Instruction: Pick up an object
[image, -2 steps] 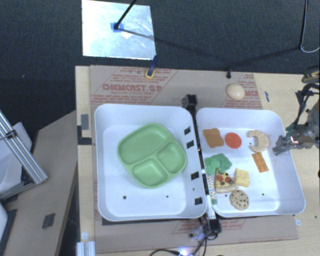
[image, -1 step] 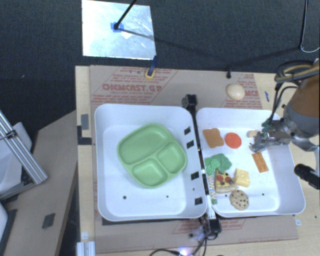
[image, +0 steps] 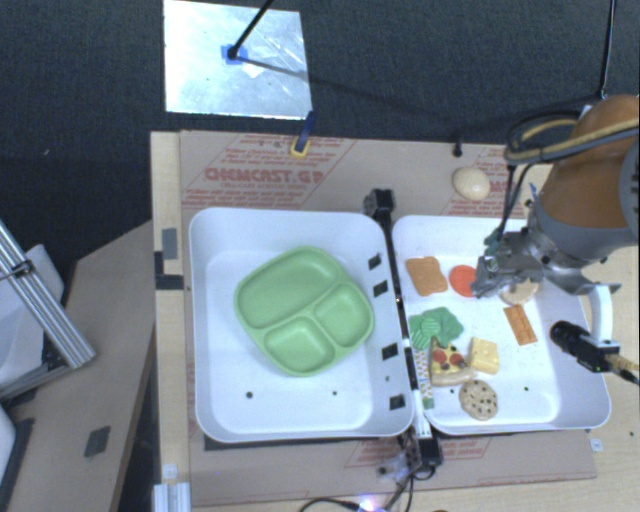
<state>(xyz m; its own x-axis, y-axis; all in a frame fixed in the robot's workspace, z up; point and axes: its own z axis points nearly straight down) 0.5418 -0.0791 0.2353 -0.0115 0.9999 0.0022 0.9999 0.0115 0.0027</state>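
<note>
Over the right bin (image: 575, 405), the metal pincer (image: 487, 280), grip unclear, nears a round red slice (image: 460, 279).

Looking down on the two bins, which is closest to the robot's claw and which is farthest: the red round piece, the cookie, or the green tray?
From the gripper:
1. Red round piece, right beside it on its left in the picture, in the right bin.
2. Cookie, lower down near that bin's front edge.
3. Green tray, farthest, across the divider in the left bin.
</note>
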